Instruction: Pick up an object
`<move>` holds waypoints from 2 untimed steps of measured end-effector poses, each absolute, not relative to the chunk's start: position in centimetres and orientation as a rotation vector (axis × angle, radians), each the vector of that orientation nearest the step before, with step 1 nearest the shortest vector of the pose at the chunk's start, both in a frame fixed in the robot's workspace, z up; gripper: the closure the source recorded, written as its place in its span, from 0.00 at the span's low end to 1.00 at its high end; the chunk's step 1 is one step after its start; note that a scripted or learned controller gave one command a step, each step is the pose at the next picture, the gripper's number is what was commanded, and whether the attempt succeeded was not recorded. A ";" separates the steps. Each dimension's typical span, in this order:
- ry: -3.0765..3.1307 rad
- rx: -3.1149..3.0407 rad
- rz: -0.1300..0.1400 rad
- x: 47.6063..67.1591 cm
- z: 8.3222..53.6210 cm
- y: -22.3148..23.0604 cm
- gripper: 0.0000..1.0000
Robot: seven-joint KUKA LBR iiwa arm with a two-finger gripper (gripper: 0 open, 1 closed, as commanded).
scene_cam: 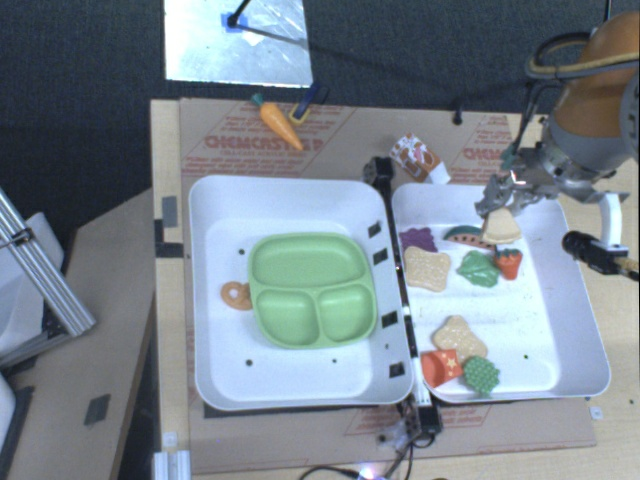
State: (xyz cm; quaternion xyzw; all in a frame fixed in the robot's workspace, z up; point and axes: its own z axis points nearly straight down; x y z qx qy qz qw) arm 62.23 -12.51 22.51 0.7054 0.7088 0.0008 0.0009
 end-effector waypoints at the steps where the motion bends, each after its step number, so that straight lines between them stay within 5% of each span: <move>1: 2.229 2.216 -0.001 58.6 22.3 -8.3 1.00; 2: 2.228 2.218 -0.001 53.5 22.1 -5.9 1.00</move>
